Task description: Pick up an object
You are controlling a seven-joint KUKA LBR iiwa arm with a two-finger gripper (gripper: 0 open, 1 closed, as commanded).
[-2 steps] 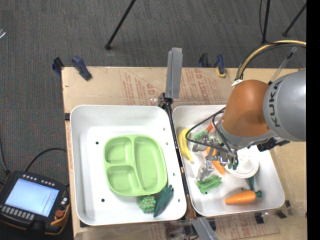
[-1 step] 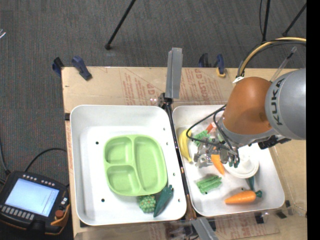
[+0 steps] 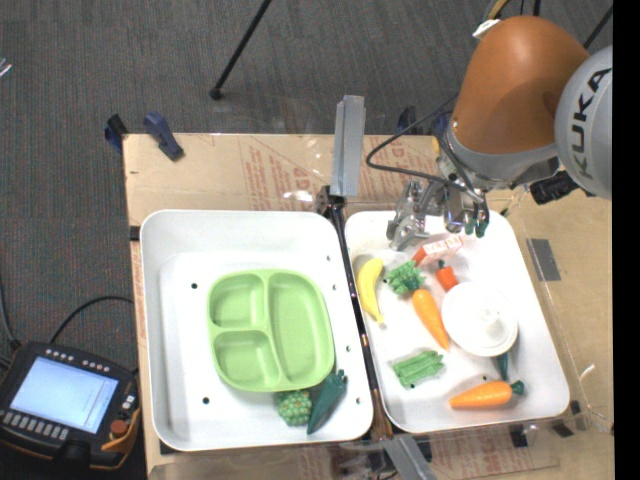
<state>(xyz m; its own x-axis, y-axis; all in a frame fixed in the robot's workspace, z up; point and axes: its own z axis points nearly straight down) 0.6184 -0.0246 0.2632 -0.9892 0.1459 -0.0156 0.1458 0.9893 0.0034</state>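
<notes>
My gripper point(image 3: 438, 228) hangs over the back of the right bin point(image 3: 540, 353), below the orange wrist band. Its fingers stand open and hold nothing. Just beneath it lies a small red and white item point(image 3: 441, 251). Close in front are a red piece point(image 3: 447, 277), a green broccoli point(image 3: 404, 278), a yellow banana point(image 3: 370, 286) and an orange carrot point(image 3: 431, 316). Further forward are a white bowl point(image 3: 481, 320), a green bean bunch point(image 3: 418, 368) and a second carrot point(image 3: 484, 396).
The left bin point(image 3: 170, 348) holds a green divided plate point(image 3: 270, 330), a knobbly green item point(image 3: 293, 408) and a dark green vegetable point(image 3: 326, 401). A grey post point(image 3: 348, 158) stands behind the wall between the bins. A teach pendant point(image 3: 65, 398) lies at lower left.
</notes>
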